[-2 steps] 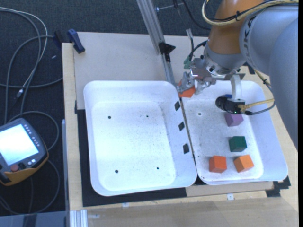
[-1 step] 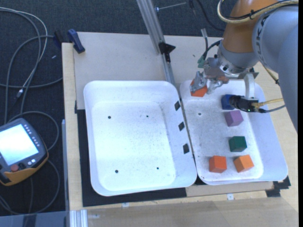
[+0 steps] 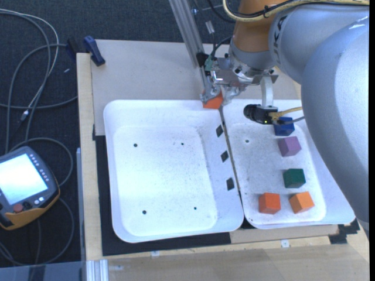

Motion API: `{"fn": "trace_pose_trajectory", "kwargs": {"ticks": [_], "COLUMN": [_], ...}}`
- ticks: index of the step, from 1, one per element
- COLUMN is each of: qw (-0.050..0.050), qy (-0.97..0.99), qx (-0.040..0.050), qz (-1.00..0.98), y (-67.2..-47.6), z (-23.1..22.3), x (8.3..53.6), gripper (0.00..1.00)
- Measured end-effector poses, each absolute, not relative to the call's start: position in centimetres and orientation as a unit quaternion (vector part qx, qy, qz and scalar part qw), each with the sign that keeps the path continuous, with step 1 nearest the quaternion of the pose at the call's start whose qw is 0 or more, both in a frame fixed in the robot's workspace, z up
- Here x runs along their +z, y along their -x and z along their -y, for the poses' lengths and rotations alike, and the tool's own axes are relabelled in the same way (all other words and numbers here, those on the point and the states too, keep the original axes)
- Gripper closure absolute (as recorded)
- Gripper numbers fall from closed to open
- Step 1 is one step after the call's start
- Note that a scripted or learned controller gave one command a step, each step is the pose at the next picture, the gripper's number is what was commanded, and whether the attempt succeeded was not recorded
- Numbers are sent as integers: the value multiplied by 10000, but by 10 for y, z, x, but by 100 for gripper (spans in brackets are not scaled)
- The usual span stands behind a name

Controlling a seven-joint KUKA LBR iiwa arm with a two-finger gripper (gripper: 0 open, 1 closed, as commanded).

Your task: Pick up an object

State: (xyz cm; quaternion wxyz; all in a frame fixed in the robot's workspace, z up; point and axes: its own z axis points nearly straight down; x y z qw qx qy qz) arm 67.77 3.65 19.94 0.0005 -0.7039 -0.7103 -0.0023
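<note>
An orange block (image 3: 212, 102) sat at the gripper (image 3: 215, 96) tip, at the far edge where the two bins met, apparently pinched between the fingers and lifted a little, w/ its lower half showing below them. That fit a pick in progress, though the grip looked shallow and could slip. The grey arm w/ orange band (image 3: 261, 2) reached in from the right, over the right bin (image 3: 316, 218), prob. because the loose pieces lay there: a blue block (image 3: 284, 126), a purple block (image 3: 289, 146), a green block (image 3: 294, 178), and two orange cubes (image 3: 269, 203) near the front. The left bin (image 3: 117, 122) lay beside it, touching along a shared rim. A handheld pendant (image 3: 23, 186) rested off the bench at left.
</note>
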Motion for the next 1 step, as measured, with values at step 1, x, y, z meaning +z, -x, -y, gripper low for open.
{"fn": "trace_pose_trajectory", "kwargs": {"ticks": [1], "qw": [9], "qy": [7060], "qx": [-7], "qz": [7082], "y": [-647], "z": [-44], "x": [243], "gripper": [100]}}
